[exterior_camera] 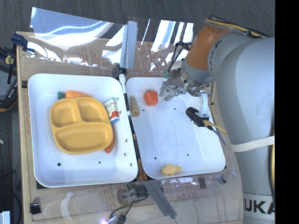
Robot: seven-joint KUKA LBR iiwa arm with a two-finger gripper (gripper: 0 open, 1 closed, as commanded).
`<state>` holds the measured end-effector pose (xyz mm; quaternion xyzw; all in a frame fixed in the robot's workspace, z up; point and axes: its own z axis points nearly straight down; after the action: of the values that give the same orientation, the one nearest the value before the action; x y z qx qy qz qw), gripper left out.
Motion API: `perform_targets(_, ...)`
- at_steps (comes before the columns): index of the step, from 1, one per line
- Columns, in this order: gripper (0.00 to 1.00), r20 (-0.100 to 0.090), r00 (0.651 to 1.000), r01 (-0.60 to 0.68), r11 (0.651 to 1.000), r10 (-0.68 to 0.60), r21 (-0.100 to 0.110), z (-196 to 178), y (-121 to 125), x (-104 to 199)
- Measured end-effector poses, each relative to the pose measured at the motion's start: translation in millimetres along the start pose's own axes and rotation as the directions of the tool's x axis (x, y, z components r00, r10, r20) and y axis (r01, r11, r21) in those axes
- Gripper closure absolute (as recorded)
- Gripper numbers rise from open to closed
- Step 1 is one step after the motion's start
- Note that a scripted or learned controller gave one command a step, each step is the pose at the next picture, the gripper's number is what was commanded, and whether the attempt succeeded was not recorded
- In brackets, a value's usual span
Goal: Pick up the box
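Claw (167, 93) state: can't tell. It's just right of the tomato (150, 97); box (111, 109) sits well left, so mis-grab risk.

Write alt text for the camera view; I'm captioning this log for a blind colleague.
A grey robot arm's gripper hovers over the right white bin, beside an orange-red toy. The left bin holds a yellow divided tray with a small box at its right edge.

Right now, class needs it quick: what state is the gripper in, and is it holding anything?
Gripper: over the right bin's far end, beside the orange-red item; open or closed cannot be told, nothing seen held.
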<state>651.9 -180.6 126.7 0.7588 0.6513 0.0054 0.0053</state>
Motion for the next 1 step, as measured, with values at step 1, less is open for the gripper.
perform_targets(1,0.0,0.0,1.0,0.001,1.0,-0.001,0.0,0.1,0.0,0.3)
